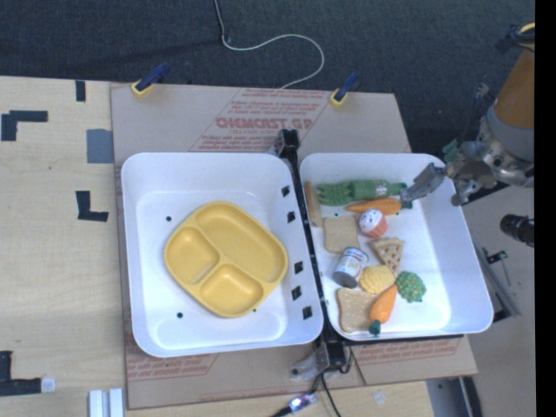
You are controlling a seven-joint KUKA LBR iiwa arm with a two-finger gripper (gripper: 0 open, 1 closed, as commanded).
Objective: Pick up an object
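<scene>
Bench top, cardboard sheet (261, 124) under two white bins. Left bin (148, 181) holds a yellow divided plate (226, 257), roughly centred, three compartments, nothing on it.

Right bin (460, 259) holds the toy food, clustered in its left half. At 12 o'clock of the cluster: green leafy piece (358, 189) lying crosswise, an orange carrot (375, 206) just below and touching it. Below those, a tan bread slice (340, 233) at 9 o'clock, a round red-and-white item (373, 222) beside it. Centre: small can (349, 266) tilted; a wedge slice (388, 252) at 3 o'clock of it. Lower: yellow corn piece (376, 279), green broccoli (410, 287), second carrot (382, 306) over a toast slice (351, 311) at 6 o'clock.

Arm enters at 3 o'clock. Gripper (443, 181) over the bin's upper right rim; fingers spread, released, nothing between them. One finger (423, 183) is near the first carrot's tip; contact not determinable.
</scene>
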